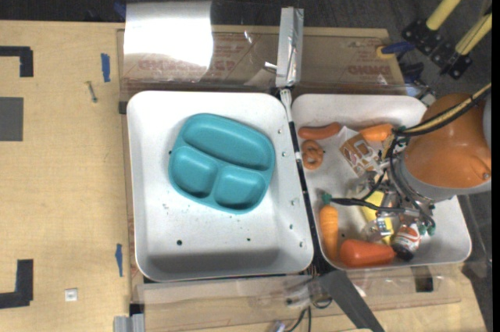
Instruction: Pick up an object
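Hand (388, 215) — low among right bin (445, 248) clutter

Beside my reach, left white bin (148, 166) bearing teal divided tray (221, 160), tan bench (55, 190), clear plastic sheet (168, 41)

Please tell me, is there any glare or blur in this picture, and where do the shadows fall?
In the camera view, glare whitens the clear sheet behind the left bin; the teal tray is sharp with soft highlights; the orange band looks slightly blurred, and its shadow darkens the cluttered right bin.
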Controlling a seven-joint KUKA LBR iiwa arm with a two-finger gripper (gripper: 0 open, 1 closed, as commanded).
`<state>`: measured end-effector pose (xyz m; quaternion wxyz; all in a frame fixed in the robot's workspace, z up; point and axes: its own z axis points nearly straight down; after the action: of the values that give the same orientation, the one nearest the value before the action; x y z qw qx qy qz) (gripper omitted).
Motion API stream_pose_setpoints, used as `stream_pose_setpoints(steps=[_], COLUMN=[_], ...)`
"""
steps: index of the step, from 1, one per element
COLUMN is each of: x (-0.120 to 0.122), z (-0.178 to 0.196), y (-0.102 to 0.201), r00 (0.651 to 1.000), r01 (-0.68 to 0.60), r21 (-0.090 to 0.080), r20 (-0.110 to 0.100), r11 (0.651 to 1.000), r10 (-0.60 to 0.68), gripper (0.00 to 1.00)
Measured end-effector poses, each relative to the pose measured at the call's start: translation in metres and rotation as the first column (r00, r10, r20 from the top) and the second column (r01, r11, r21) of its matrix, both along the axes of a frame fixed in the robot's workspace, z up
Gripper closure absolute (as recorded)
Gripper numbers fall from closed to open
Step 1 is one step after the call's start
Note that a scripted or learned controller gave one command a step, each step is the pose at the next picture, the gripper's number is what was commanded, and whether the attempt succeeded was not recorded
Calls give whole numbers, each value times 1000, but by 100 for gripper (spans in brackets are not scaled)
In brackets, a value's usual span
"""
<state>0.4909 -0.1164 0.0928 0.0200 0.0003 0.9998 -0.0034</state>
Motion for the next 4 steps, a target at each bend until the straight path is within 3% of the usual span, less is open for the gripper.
stream_pose_setpoints(steps=[1, 2, 3, 4], x=[-1, 63, 61, 68], z=[10, 153, 146, 35], y=[2, -75, -71, -30], r00=[1000, 996, 995, 964], r01=[-4, -85, -89, -263], r21=[1, -3, 5, 3], r20=[-6, -19, -33, -27], r11=[1000, 996, 996, 965], r10=[4, 85, 89, 263], gripper=[100, 100, 0, 0])
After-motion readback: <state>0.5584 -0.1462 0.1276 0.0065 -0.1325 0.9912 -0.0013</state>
